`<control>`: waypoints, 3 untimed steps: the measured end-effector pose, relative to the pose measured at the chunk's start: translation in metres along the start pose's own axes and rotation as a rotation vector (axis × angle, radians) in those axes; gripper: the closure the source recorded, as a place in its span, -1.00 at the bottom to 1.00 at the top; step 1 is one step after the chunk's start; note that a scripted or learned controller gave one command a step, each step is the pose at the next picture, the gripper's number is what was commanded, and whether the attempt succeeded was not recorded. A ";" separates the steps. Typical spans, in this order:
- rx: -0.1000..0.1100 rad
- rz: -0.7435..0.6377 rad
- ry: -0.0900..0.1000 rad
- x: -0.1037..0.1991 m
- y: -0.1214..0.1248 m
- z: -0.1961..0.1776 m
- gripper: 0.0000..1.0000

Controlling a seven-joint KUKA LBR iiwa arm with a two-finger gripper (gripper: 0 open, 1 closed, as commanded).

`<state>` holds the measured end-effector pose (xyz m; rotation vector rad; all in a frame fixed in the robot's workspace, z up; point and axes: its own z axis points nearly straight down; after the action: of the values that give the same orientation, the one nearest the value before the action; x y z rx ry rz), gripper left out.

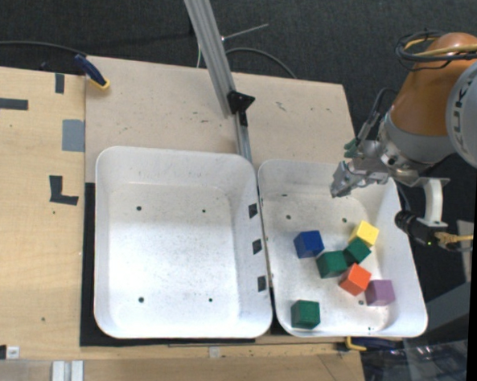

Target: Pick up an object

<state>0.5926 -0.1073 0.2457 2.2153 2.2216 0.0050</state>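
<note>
Several small blocks lie in the right bin (295,181): a blue cube (308,243), a yellow cube (366,233), two dark green blocks (331,264) (357,250) next to each other, an orange cube (356,278), a purple cube (380,292) and a green cube (305,313) near the front wall. My gripper (341,189) hangs over the far part of the right bin, above and behind the blocks, with nothing seen between its fingers. It points down and to the left.
The left bin (111,170) stands beside the right one. A slanted metal pole (218,60) rises behind the bins. A blue and yellow tool (93,70) lies on the bench at the far left. Cables run along the back.
</note>
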 end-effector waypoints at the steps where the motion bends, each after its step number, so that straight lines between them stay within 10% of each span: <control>1: 0.003 0.001 0.000 0.000 0.001 -0.029 1.00; 3: 0.006 -0.004 0.002 0.103 0.000 -0.012 1.00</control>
<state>0.5924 -0.0045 0.2580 2.2148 2.2303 0.0004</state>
